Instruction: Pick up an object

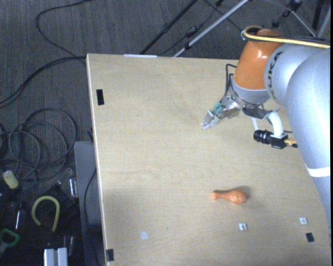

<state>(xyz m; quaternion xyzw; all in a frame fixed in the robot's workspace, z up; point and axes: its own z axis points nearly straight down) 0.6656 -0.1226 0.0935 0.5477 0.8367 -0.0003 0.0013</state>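
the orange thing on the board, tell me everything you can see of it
The orange object is small and pear-shaped: a rounded bulb at the right tapering to a narrow neck that points left. It looks smooth and matte; the material is unclear. It lies on its side on the pale wooden board, alone, touching nothing else. The gripper sits well above it in the view, apart from it.

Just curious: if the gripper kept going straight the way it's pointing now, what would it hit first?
Probably just the bare wooden bench top. The gripper points down-left, away from the orange object; depth is hard to judge.
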